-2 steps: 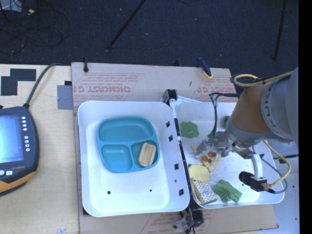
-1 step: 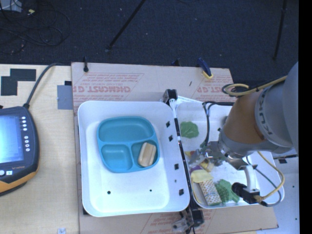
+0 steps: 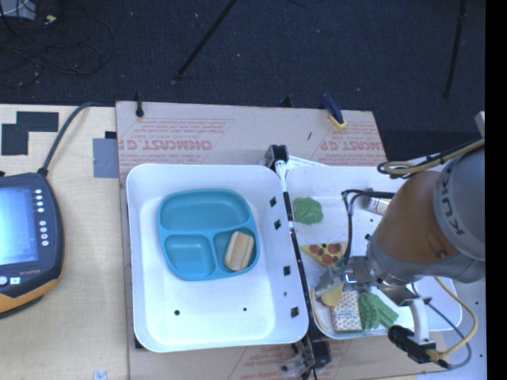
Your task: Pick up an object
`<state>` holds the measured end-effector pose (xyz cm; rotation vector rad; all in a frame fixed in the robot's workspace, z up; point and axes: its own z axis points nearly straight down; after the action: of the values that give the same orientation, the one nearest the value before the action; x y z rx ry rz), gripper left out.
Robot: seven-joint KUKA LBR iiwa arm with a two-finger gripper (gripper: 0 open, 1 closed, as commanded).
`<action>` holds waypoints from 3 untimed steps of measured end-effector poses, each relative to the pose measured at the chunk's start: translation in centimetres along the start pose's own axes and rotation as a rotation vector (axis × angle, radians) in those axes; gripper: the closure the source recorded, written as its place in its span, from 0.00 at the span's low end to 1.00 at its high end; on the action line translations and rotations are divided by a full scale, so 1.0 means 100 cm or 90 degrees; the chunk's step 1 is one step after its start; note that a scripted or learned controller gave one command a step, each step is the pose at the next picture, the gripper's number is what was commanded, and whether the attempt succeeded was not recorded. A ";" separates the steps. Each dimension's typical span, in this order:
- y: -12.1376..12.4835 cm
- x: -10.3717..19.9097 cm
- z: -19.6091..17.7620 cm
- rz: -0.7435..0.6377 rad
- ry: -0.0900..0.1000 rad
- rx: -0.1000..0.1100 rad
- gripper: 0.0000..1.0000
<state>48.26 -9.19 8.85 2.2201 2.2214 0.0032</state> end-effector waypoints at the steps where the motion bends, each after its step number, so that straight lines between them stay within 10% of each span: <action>1: 0.018 -0.013 0.001 0.000 0.002 0.005 0.00; 2: 0.054 -0.043 0.001 0.000 0.001 0.003 0.00; 3: 0.081 -0.007 0.001 0.000 -0.001 0.002 0.00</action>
<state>56.34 -9.88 8.78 2.2215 2.2227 -0.0014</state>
